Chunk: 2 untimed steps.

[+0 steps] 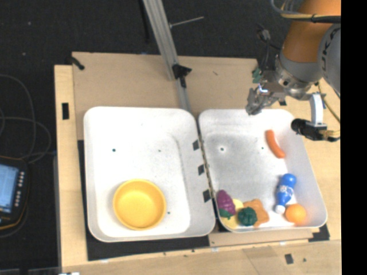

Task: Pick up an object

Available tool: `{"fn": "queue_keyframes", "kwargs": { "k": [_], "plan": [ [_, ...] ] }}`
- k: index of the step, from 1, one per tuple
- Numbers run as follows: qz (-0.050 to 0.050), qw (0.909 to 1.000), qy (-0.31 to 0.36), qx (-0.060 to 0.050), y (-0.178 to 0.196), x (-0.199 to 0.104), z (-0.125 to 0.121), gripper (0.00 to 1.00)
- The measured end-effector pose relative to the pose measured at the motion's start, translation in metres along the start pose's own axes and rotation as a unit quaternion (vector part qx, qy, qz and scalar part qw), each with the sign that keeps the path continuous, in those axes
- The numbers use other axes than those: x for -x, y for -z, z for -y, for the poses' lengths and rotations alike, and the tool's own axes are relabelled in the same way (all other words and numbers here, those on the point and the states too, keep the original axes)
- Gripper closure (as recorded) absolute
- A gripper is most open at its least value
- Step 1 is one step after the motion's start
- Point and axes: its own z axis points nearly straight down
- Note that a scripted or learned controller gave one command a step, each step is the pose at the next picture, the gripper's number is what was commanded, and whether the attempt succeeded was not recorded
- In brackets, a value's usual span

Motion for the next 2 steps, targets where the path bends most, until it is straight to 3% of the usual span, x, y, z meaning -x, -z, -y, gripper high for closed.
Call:
{"fn": "queue_keyframes", "kwargs": {
  "k": [2],
  "plan": [
    [-0.001, 1.0000, 0.002, -0.003, -0.005, -0.095, 0.011, 1.00]
  ]
}}
